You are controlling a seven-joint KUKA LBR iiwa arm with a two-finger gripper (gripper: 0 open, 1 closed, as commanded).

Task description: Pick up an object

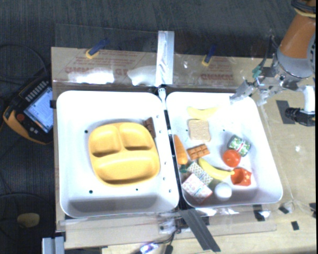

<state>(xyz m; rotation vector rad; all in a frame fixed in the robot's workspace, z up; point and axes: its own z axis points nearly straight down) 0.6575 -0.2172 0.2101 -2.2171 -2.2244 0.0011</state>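
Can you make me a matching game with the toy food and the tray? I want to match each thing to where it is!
Things:
1. yellow tray
2. banana
3. slice of bread
4. white egg

Places:
A. near the front wall of the right bin, beside the red pepper
B. in the left bin
C. toward the back of the right bin, just below a pale yellow piece
D. middle of the right bin, lying slantwise under the tomato

Pairs: 1-B, 2-D, 3-C, 4-A
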